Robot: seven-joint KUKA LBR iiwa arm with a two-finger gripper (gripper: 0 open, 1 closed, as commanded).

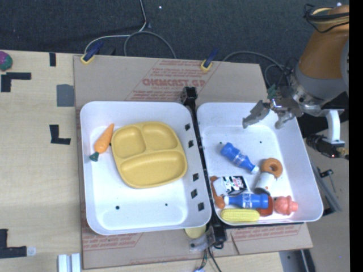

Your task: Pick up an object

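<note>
White bins sit side by side on the desk (34,169); the gripper (268,115) hangs over the upper right part of the right bin (306,169), fingers spread wide apart, nothing between them. No object is picked yet, so by my read the task is at the approach stage: descent, closing and lift are all left. Candidate objects sit lower in that bin, well apart from the gripper: blue bottle (237,157) nearest, donut (273,166) just right of it, then a cluster along the bottom wall with a small black-and-white carton (233,183), a blue-capped tube (249,200), corn cob (240,215) and a red toy (285,206). Left bin (91,208) holds a yellow divided plate (149,153) and a carrot (102,140) just beside it.
</note>
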